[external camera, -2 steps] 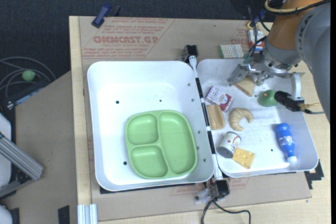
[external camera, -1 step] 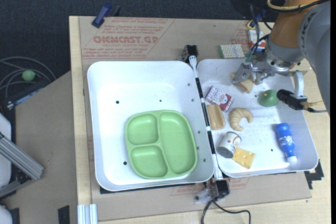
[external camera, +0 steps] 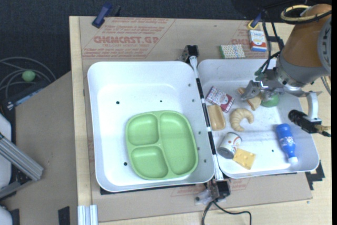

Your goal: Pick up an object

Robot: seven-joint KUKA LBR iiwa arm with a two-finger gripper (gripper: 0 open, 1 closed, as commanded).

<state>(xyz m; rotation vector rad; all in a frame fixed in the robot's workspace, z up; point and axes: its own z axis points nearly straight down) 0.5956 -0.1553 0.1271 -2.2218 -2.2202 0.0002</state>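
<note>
Your end effector (external camera: 259, 88) sits low in the right bin (external camera: 310, 158), near its far wall; you cannot tell its grip state. The croissant (external camera: 241, 118) lies just in front, the blue bottle (external camera: 286, 143) nearer the right rim with open floor between.

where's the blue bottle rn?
The blue bottle lies in the right bin, near its right wall, right of the croissant and the cheese wedge.

glossy white plastic bins (external camera: 105, 113), matt green tray (external camera: 160, 144)
</note>
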